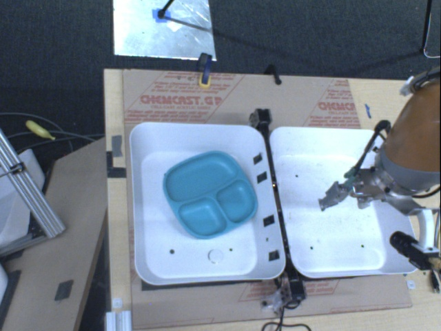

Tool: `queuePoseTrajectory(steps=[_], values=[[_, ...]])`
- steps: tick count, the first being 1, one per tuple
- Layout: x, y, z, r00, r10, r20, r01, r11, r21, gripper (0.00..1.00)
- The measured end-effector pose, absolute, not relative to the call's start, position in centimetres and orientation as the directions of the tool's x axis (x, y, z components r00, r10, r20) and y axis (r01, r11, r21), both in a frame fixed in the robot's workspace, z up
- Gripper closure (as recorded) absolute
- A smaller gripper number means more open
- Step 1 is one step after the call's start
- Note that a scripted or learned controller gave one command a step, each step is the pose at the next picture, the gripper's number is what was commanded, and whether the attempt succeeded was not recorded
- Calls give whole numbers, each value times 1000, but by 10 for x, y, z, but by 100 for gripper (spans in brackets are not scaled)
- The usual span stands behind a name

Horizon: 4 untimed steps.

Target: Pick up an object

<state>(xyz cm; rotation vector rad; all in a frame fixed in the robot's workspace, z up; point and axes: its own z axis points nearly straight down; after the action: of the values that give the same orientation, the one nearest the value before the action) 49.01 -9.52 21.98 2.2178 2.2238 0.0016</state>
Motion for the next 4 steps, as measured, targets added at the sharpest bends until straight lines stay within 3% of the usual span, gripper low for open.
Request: queuePoseTrajectory(steps=[1, 2, 3, 4], values=[[491, -95, 231, -5, 1000, 0, 1000, 5, 4, 100], [488, -17, 259, -13, 1000, 3, 1000, 13, 5, 100], [487, 99, 294, -16, 1000, 5, 1000, 16, 5, 100], [488, 68, 417, -3, 1000, 3, 1000, 3, 17, 100]])
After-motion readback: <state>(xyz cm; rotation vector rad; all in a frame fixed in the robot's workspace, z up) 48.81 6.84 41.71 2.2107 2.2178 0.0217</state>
